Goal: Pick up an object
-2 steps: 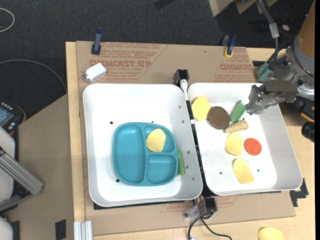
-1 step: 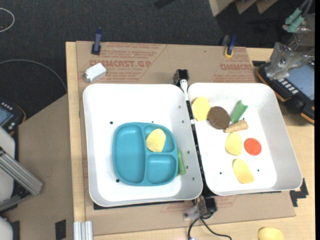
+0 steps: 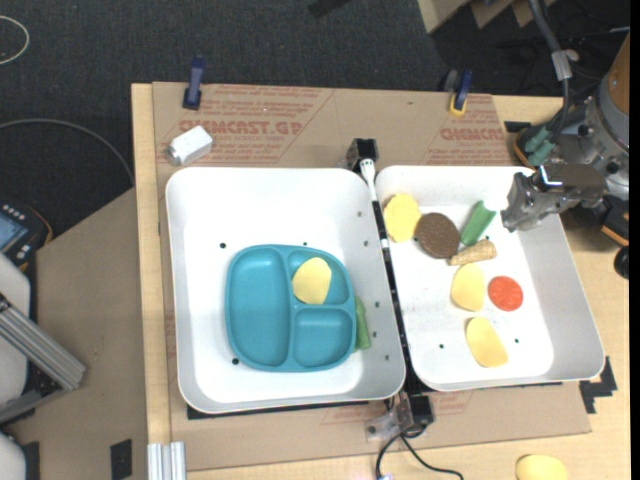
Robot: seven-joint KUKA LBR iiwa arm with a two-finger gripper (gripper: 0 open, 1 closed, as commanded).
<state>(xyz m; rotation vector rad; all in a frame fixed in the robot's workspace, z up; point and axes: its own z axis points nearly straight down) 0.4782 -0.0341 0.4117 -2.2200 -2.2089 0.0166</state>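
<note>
My gripper (image 3: 522, 211) hangs over the far right part of the right bin (image 3: 560, 358), just right of a green piece (image 3: 478, 221). Nothing shows between its fingers. In that bin lie a yellow piece (image 3: 401, 216), a brown round piece (image 3: 437, 235), a tan stick (image 3: 472, 255), a yellow piece (image 3: 467, 288), a red disc (image 3: 505, 293) and another yellow piece (image 3: 486, 341). The left bin (image 3: 200, 228) holds a teal divided plate (image 3: 270, 308) with a yellow piece (image 3: 312, 281) in it and a green piece (image 3: 361, 324) at its right edge.
A white block (image 3: 190, 145) lies on the cardboard behind the left bin. Blue clamps (image 3: 194, 83) (image 3: 460, 91) grip the board's far edge. A black bar (image 3: 378, 218) runs between the bins. A yellow object (image 3: 540, 467) sits at the bottom right.
</note>
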